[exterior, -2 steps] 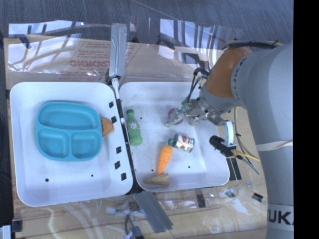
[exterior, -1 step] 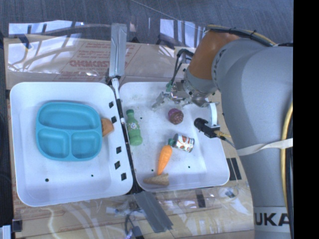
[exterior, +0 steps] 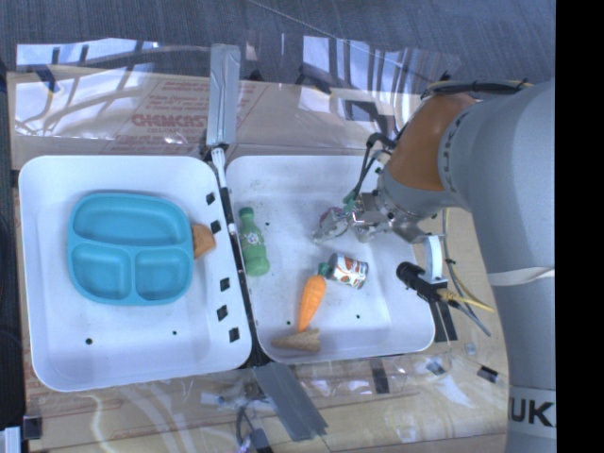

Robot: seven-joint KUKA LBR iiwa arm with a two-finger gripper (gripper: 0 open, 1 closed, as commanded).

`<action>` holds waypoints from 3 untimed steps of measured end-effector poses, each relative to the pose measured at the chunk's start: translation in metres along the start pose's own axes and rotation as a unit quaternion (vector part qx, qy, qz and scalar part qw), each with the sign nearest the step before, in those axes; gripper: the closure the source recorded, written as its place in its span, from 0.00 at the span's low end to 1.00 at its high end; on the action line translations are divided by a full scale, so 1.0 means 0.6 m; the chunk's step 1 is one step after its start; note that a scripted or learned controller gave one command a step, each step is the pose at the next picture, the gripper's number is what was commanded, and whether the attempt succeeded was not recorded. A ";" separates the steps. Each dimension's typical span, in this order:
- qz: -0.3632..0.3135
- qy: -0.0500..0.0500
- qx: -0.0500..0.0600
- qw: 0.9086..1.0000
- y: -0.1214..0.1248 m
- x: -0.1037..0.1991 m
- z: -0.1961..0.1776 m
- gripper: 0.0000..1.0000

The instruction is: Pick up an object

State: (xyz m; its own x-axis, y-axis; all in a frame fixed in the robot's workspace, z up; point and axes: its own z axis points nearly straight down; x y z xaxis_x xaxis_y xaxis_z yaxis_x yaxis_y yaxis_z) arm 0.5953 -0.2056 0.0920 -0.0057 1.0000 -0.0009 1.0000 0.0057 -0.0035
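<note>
Can [exterior: 347,271]: I saw it lying on its side in the right bin [exterior: 283,173], just below the tool [exterior: 332,225], apart from it.
Look: small, red and white label, green end.
Tool: I couldn't tell apart or together.
Neighbour: carrot [exterior: 311,301] just beside it.

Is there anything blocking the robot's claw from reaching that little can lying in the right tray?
Nothing visible does. The metal two-finger gripper hangs just above the small red-and-white can, with bare white bin floor between them.
</note>
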 end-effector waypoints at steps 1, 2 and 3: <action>-0.003 0.001 -0.001 1.000 0.103 0.097 0.000 0.00; -0.005 0.001 -0.001 1.000 0.103 0.096 -0.018 1.00; -0.004 0.002 -0.006 1.000 0.108 0.241 -0.189 1.00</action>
